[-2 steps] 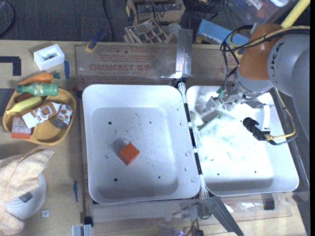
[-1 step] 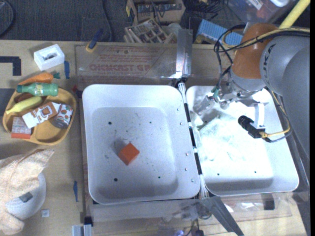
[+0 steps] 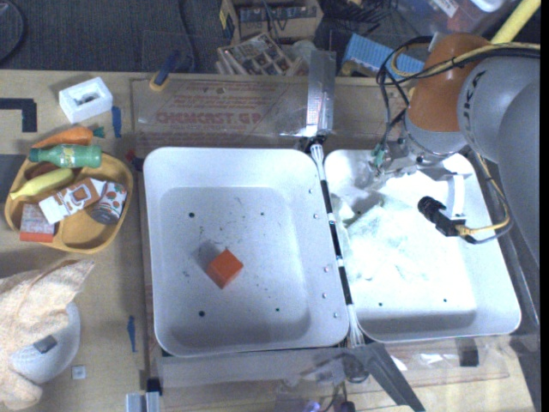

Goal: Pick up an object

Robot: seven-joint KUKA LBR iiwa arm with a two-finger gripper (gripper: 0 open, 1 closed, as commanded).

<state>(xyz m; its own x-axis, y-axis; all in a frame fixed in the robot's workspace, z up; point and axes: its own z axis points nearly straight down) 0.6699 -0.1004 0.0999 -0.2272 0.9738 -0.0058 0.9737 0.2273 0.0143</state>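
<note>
The jaws (image 3: 377, 163) hang low over the far left corner of the right bin (image 3: 480, 316), but glare off the white floor washes them out and I cannot tell whether they are parted or closed; nothing can be made out between them.

The likely thing to pick is the orange block (image 3: 226, 268), which lies alone in the left bin (image 3: 163, 196), a little to the near-left of that bin's middle, flat on the floor and turned so a corner points toward the camera. It is well apart from all four walls and well apart from the arm, with the ridge between the two bins standing between them. By its look it is a small, stiff, light cube with plain flat faces, not fragile and unlikely to deform; painted or plastic faces may be a little slick. The best hold would be across two opposite side faces, with the wrist turned to match the block's rotation so the faces meet squarely rather than on the corners.

Further out, on the worktop (image 3: 51, 84) to the left, sits a yellow bowl (image 3: 86, 234) of toy food with a green bottle (image 3: 67, 155) on top, a small white box (image 3: 85, 99) behind it and a pale cloth (image 3: 39, 316) in front.
</note>
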